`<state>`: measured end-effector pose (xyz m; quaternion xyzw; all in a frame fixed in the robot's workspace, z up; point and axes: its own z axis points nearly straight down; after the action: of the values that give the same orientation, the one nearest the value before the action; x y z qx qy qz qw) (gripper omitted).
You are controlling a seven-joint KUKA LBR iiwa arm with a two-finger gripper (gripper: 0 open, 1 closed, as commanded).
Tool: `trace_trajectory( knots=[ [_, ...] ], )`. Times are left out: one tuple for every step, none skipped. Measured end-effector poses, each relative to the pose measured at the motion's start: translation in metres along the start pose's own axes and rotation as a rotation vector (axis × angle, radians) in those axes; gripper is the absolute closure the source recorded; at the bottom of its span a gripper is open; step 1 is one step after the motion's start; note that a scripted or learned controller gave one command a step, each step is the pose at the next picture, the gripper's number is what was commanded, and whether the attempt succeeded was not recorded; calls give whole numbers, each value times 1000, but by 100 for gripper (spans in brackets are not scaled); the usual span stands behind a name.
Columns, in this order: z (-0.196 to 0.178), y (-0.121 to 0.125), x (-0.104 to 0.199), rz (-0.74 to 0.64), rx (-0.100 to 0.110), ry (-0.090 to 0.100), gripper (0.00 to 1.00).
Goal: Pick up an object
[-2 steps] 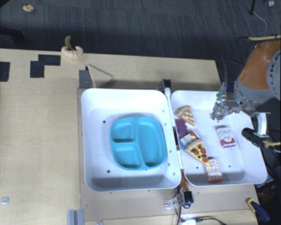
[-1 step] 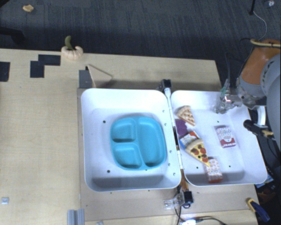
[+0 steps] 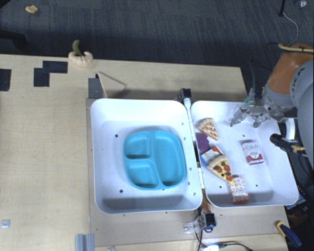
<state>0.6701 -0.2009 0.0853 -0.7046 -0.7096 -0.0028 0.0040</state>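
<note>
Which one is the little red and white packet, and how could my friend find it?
Look in the right bin, the one without the blue tray. The red and white packet lies flat by itself near the middle, right of the pizza slice toy. Unlike its food-shaped neighbours, it's a plain rectangle.

A dark blue-grey carpet point(image 3: 147, 29) covered the floor beyond the far edge of the bench, ribbed in fine lines. A small tan scrap point(image 3: 31, 9) lay on it near the far left corner. The bench top point(image 3: 44, 162) was pale wood, evenly lit, with little shadow. Black tape patches point(image 3: 49, 71) sat stuck along its far left side, one stepped in shape, another cut off at the left edge. A small cream gourd point(image 3: 80, 58) with a green stem rested right at the far edge of the bench. A thin cable point(image 3: 293, 22) trailed across the carpet at the far right.
</note>
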Motion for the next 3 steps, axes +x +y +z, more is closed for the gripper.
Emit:
trace_trajectory(
  knots=[
    [-1, -84, 2, 4, -5, -10, 0],
    [-12, -82, 2, 2, -12, -13, 100],
    [-103, -118, 53, 2, -7, -10, 100]
  ],
)
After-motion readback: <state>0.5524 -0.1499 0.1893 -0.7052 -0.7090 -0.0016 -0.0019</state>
